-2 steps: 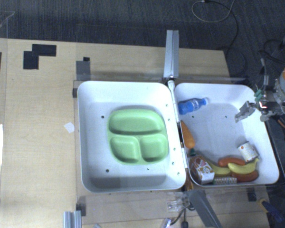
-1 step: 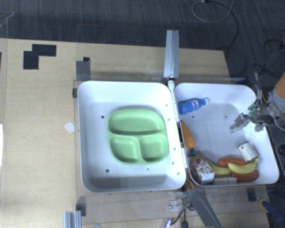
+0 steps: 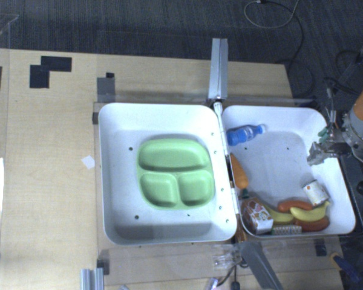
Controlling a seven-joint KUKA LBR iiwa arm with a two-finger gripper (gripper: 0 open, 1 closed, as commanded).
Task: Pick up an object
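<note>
The right bin (image 3: 284, 116) holds several objects. A blue bottle (image 3: 244, 134) lies near its back left corner. An orange piece (image 3: 239, 173) rests against the left wall. Along the front lie a brown and white packet (image 3: 258, 215), a yellow banana (image 3: 307, 212), a red sausage-like piece (image 3: 308, 224) and a small white can (image 3: 315, 192). My gripper (image 3: 324, 148) hangs over the right side of this bin, above and behind the white can, with nothing visibly held.
The left bin (image 3: 118, 162) holds a green divided tray (image 3: 175, 172). A metal post (image 3: 218, 71) stands behind the wall between the bins. The bench (image 3: 42, 180) stretches to the left, and cables (image 3: 278, 11) lie on the dark floor behind.
</note>
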